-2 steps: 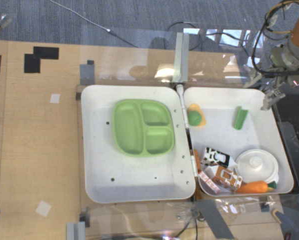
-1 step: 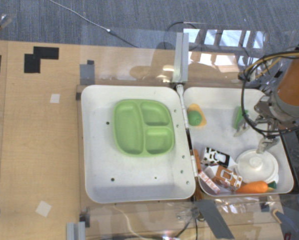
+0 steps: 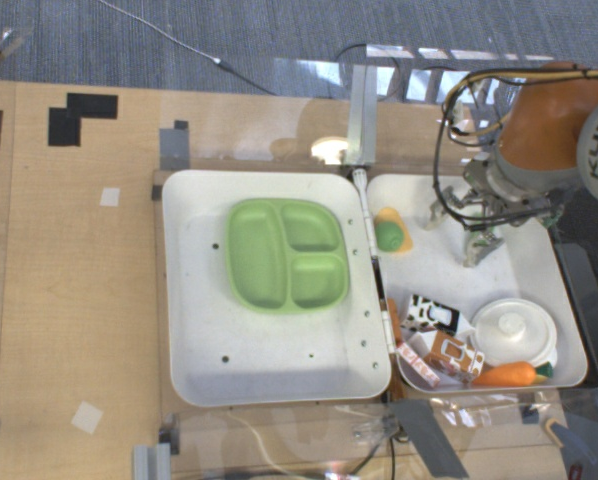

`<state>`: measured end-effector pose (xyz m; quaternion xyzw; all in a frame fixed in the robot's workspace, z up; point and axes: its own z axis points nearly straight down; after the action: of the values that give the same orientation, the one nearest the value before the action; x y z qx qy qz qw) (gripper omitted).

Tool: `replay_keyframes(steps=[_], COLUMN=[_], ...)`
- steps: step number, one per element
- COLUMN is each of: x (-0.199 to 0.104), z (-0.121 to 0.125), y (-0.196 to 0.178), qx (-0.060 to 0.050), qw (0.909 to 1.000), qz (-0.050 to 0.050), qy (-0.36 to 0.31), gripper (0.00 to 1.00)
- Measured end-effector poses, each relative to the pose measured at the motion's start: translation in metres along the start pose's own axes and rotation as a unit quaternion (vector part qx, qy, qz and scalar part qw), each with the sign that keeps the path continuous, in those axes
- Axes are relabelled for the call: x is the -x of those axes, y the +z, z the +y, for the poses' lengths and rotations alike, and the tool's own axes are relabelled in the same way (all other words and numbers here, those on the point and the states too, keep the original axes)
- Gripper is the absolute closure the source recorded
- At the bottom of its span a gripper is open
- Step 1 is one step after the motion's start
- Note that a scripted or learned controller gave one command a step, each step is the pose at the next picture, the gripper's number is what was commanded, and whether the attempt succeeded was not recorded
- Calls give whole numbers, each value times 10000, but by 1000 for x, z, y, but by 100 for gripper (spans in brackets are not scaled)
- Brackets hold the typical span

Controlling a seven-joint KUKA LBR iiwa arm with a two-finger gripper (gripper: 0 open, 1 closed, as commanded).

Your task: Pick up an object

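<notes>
In the left bin (image 3: 194,368), a green divided plate (image 3: 285,254) lies alone near the middle, well apart from the gripper, so it is not a likely target now. To the right of this plate, just past the wall between the bins, a small green and yellow toy (image 3: 390,232) rests against that wall in the right bin (image 3: 569,298). A grasp there can fail, I think, because the wall leaves little room for a finger on that side. Further right of the plate and lower, a black and white card (image 3: 429,315), some small packets (image 3: 441,357), an orange carrot (image 3: 503,374) and a white round bowl (image 3: 515,330) crowd the near corner; they touch or overlap, so a descent there can push things or catch two at once. Far right of the plate and higher, the gripper (image 3: 482,249) hangs over bare bin floor. I cannot tell how far it is open, and nothing is visible in it. From here a straight descent probably meets only the floor.
</notes>
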<state>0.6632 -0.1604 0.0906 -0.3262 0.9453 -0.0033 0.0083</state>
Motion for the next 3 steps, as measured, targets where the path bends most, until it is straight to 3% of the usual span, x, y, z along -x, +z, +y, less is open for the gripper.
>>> replay_keyframes(steps=[1,2,3], x=[-19,-52,-30], z=[-45,-15,0], y=[-204,-85,-10], qx=[-56,72,4], qw=[9995,9925,9979], qz=[-20,45,9], qy=[-304,-1218,-646], gripper=[0,0,0])
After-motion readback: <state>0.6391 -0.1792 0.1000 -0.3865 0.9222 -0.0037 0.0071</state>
